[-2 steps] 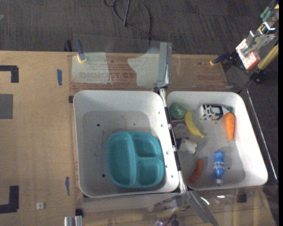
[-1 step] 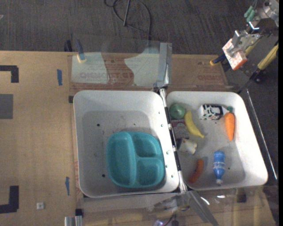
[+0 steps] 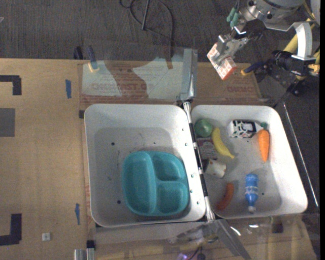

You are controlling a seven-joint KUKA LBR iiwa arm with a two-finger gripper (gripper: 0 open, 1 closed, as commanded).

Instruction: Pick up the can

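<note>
- Red and white on its label, the can (image 3: 222, 62) hangs high at the far right of the view, past the back rim of the right bin (image 3: 292, 167) and over the bench edge.
- Your gripper (image 3: 228, 47) sits right above it, and its fingers look closed down on the can's top end, so I judge the grasp made. The view is small and slanted, so treat that as likely rather than certain.
- The can tilts in the grip. Lift slowly and straight, with no quick wrist turns, or it may swing and slip out.
- Check that the can rises with the fingers before you call the pick done.
- Below and nearer, the right bin is crowded: a green apple (image 3: 203, 127), a banana (image 3: 222, 143), a carrot (image 3: 263, 145), a black-and-white carton (image 3: 244, 128), a white cup (image 3: 216, 168), a sausage (image 3: 226, 196) and a blue bottle (image 3: 251, 191). A dropped can would likely land among them or on the bench.
- The left bin (image 3: 101, 152) holds a teal divided plate (image 3: 155, 183).
- Both bins rest on a tan bench (image 3: 40, 152) marked with blue tape and black patches. A clear sheet (image 3: 137, 76) lies behind the left bin.
- Beyond the bench the floor is dark, with loose cables (image 3: 152, 15), so you have free room above but clutter around the arm at the right.
</note>
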